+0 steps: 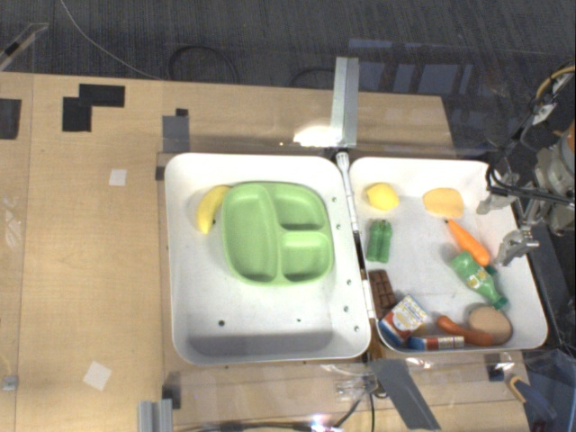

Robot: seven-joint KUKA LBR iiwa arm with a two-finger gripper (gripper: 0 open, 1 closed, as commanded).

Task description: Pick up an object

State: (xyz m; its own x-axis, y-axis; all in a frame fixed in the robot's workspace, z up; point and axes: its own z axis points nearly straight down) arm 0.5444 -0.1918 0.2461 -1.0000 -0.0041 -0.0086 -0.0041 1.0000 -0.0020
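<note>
My gripper (pixel 503 226) hangs over the right rim of the right bin (pixel 423 282), with the arm coming in from the right edge. Its two fingers stand apart with nothing between them, so it is open. Just left of it lie an orange carrot (pixel 468 240) and a green bottle (pixel 477 279). Further left in the same bin are a yellow lemon (pixel 382 196), a pale orange fruit (pixel 443 202) and a small green bottle (pixel 379 240). Along the bin's front lie a chocolate bar (pixel 384 291), a small carton (pixel 407 314), a red sausage (pixel 453 326) and a brown potato (pixel 490 322).
The left bin (pixel 193 304) holds a green divided plate (pixel 274 231) with a banana (pixel 210 209) against its left side. A metal post (pixel 344 102) stands behind the seam between the bins. Wooden bench surface lies to the left.
</note>
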